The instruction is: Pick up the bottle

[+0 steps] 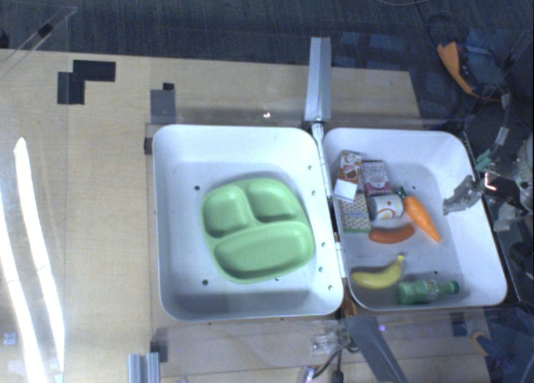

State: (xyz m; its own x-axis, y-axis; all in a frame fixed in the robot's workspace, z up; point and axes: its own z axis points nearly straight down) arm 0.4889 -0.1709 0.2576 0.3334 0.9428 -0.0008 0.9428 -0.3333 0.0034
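The bottle [426, 290], green and lying on its side, is found at about five o'clock in the right bin [480, 231], just beside the banana [380, 274]. The gripper [464, 195] is seen at the bin's three o'clock rim; its state cannot be told. The bottle could be rolled away, or the banana caught instead.

Green bottle [426, 290] lies beside banana [380, 274] — right bin [492, 264].
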